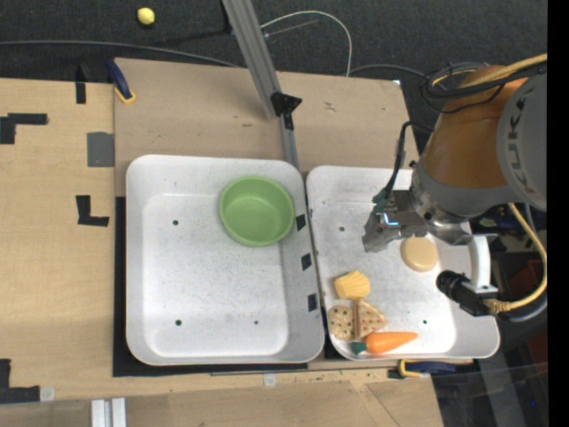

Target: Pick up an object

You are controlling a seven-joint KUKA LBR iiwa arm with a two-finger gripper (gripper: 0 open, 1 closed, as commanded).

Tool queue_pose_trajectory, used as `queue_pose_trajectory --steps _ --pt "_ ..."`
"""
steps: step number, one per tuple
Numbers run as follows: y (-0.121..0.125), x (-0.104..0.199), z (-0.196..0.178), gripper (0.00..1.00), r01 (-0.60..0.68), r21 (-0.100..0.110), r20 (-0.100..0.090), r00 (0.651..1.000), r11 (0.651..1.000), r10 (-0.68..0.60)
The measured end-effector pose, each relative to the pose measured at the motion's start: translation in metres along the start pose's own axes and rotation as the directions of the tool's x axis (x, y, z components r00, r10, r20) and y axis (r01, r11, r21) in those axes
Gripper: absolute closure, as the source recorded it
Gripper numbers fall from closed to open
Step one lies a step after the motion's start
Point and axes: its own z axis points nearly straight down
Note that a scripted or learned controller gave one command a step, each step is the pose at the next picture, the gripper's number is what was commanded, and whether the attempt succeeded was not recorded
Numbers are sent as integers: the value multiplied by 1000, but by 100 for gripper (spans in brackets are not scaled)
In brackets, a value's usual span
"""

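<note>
The right bin (338, 194) holds a tan round bun-like piece (420, 254), a yellow ridged piece (353, 285), a tan cracker-like piece (354, 318) and an orange carrot (388, 342) at the front edge. My gripper (382, 229) hangs over the middle of the right bin, just left of the tan round piece and above the yellow one. I see nothing between its fingers. The grey and orange arm covers the bin's back right part.
A green bowl (257, 210) sits at the back right of the left bin (178, 310). A grey pole (258, 52) slants in from the top to the divide between the bins. A small yellow ball (146, 15) lies on the dark floor beyond the bench.
</note>
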Motion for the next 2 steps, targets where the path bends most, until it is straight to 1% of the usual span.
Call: queue_pose_trajectory --steps 1,2 --pt "-8 55 -3 100 0 2 0 1000 1000 0" --pt "-9 107 18 100 -1 4 2 1000 1000 1"
